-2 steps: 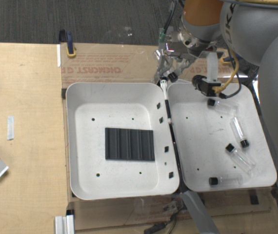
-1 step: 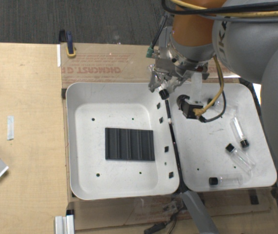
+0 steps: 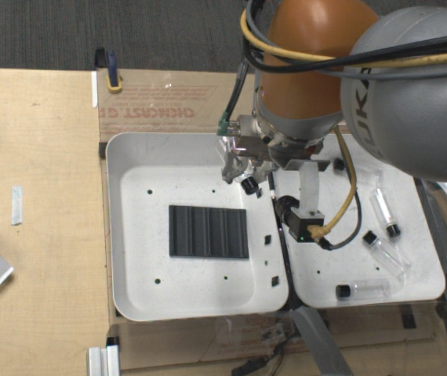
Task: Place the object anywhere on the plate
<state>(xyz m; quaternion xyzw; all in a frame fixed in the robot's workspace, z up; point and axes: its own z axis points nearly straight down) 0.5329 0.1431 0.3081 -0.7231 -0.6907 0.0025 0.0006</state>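
Tan bench top (image 3: 43, 312) with two shallow white bins side by side. Nearest, along the front of the right bin (image 3: 423, 280), a clear front vial (image 3: 362, 290) with a black cap, lying flat. Further back in that bin, a second vial (image 3: 387, 254) and a third vial (image 3: 382, 206), also flat. Mid left bin (image 3: 129, 210), a dark ribbed plate (image 3: 208, 231). Beyond the plate's far right corner, the gripper (image 3: 239, 171), well apart from all three vials and left of them. Just below it, a small black knob (image 3: 248, 185); held or not, cannot tell. Gripper spread or closed: cannot tell. Farthest, a cardboard sheet (image 3: 157, 104) with red print.
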